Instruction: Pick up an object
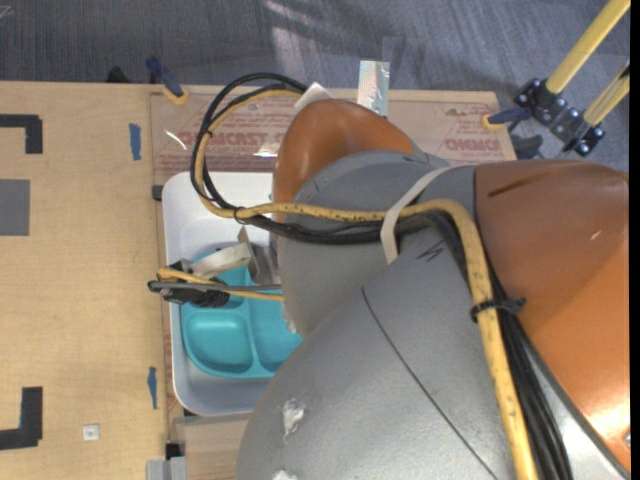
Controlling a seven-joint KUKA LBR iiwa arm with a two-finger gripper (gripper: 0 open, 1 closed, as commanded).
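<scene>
We look down on a grey and orange arm [420, 298] that covers most of the scene from the right. Its claw [260, 260] hangs low inside a white bin [185, 203] on the wooden desk [80, 268]; we cannot tell whether it is apart or together. A teal divided tray [225, 338] lies in the bin's near end, just beside the claw, its right part hidden under the arm.

A teal divided plastic tray [225, 346] lies in the shallow white bin [182, 208], toward its near end — the bin sits on the pale wooden desk [80, 268], with bare desk to its left. The grey robot arm [400, 358] reaches over the bin from the right.
</scene>
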